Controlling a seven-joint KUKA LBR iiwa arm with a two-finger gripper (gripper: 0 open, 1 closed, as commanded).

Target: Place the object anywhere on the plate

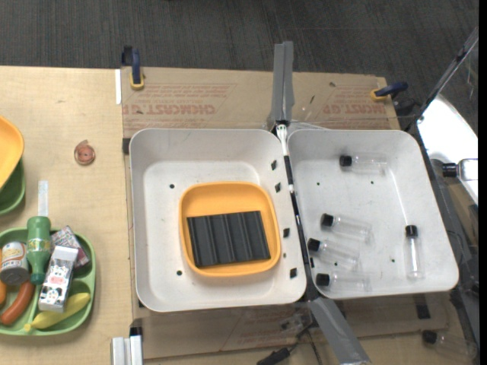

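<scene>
Looks down past dark carpet onto a pale wooden surface [68,97]; finds 2 white bins side by side on a cardboard sheet [228,101] held by 2 clamps at its far corners. Shows in the left bin [152,150] an orange plate [228,192], roughly central, with a ribbed black slab [228,238] lying flat on it, wholly inside the rim. Shows in the right bin [380,139] 5 clear vials with black caps: 1 [361,161] near the far wall; 3 stacked along the near-left side, [346,229], [332,251] and [342,281], close to one another; 1 [412,253] well apart toward the right wall, lying lengthwise. Holds, off to the left on the surface, a green tray [84,303] of toy food.

Cannot tell how wide the jaws stand, nor whether anything sits between them.

Reads 2 ways as a judgement: if the slab is the task's thing, already placed, nothing left but to stay clear; if a vial is meant, still at the pick step, none yet on the plate. Calls, in that case, for a descent onto the lone right-hand vial, closing across its narrow body; then a lift over the divider and a release above the slab or the bare orange margin; risks rolling, being round, smooth and clear.
</scene>
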